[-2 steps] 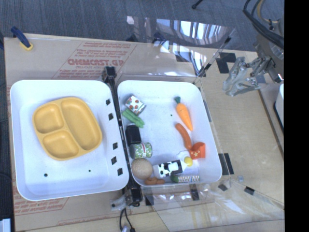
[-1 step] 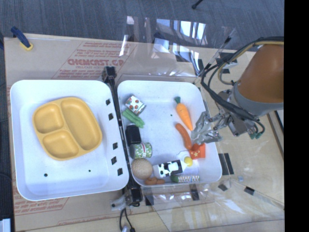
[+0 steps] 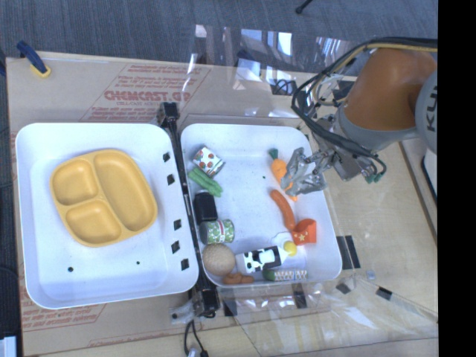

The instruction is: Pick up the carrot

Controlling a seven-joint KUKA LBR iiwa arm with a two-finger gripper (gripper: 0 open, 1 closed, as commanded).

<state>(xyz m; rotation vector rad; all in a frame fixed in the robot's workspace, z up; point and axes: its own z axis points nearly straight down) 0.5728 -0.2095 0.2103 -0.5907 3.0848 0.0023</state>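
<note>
The carrot point(image 3: 277, 169) is small and orange with a green top. It lies in the right bin point(image 3: 245, 136) near its right wall, green end pointing to the back. My gripper point(image 3: 298, 174) reaches in from the right and hovers at the carrot's right side, partly over its lower end. Its fingers point(image 3: 297, 159) stand apart, open, and nothing is visibly held between them.
Just in front of the carrot lie a long orange-red sausage-like piece point(image 3: 282, 207) and a red block point(image 3: 305, 231). Cans, a green pod point(image 3: 204, 181), a round ball point(image 3: 218, 259) and a cow-patterned carton point(image 3: 260, 259) fill the bin's left and front. The left bin holds a yellow divided plate point(image 3: 103, 196).
</note>
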